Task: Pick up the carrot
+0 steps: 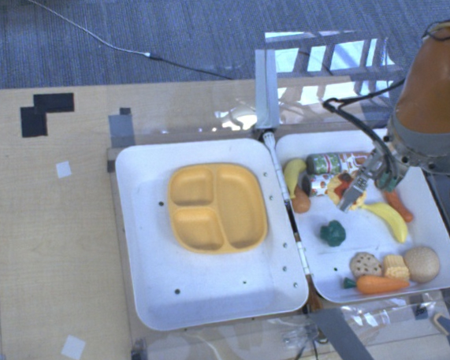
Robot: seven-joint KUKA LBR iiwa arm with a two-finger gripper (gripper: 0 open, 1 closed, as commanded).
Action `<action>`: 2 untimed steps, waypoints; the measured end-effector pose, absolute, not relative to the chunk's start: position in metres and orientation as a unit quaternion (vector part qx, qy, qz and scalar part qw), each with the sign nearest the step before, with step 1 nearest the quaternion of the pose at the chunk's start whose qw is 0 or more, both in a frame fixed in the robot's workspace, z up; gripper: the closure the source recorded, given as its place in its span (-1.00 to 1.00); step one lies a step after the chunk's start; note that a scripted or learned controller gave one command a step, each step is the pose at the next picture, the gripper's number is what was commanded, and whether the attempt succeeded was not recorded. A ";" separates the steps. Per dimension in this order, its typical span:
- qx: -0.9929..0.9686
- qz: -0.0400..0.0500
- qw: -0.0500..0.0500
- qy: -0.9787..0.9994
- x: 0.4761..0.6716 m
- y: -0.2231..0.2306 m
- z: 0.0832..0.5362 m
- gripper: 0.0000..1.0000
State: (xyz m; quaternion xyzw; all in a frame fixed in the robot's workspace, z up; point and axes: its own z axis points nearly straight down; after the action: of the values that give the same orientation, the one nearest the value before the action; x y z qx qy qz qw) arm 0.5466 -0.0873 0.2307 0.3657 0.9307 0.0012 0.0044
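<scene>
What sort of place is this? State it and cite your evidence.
Probably a robotics lab test bench: two white bins fixed to a wooden bench, toy food such as a carrot, and the arm's tool over the right bin.

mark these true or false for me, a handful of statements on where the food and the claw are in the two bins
1. The yellow divided plate lies in the left bin. True.
2. The carrot lies near the front edge of the right bin. True.
3. The claw is gripping the carrot. False: it hovers farther back in the right bin, apart from the carrot.
4. The green broccoli piece sits on the yellow plate. False: it lies on the floor of the right bin.
5. The jar stands upright. False: it lies on its side along the back of the right bin.
6. A banana lies in the right bin. True.
</scene>
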 end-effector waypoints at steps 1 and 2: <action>0.464 0.001 0.001 0.886 0.522 -0.030 0.184 1.00; 0.419 0.001 0.006 0.908 0.541 -0.125 0.092 1.00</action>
State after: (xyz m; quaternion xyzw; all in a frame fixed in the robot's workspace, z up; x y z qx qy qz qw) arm 0.5405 -0.1247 0.0916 0.4194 0.9078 0.0011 0.0060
